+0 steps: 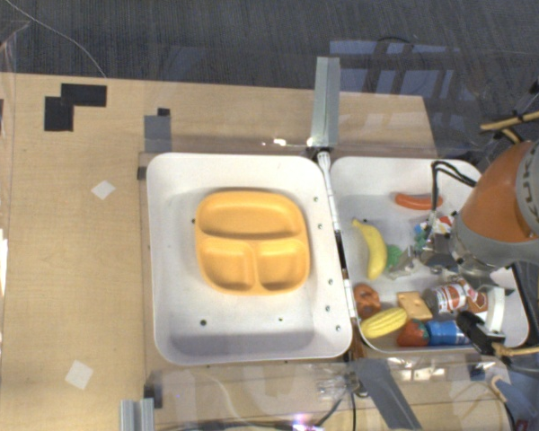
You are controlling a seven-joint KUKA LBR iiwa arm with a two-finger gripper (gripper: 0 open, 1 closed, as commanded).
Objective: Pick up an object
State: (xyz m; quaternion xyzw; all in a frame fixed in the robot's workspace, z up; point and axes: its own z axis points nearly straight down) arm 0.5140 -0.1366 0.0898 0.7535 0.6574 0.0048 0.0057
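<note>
On the wooden desk (63, 268) we see two white bins; the left bin (175, 330) carries a yellow divided tray (251, 241). In the right bin (368, 182) a banana (373, 248), a corn cob (384, 321) and a can (449, 298) lie near the end effector (428, 251), and we cannot tell its state

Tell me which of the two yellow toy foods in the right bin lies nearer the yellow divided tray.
The curved yellow banana, up beside the bin's left wall; the yellow corn cob lies lower, by the front corner.
</note>
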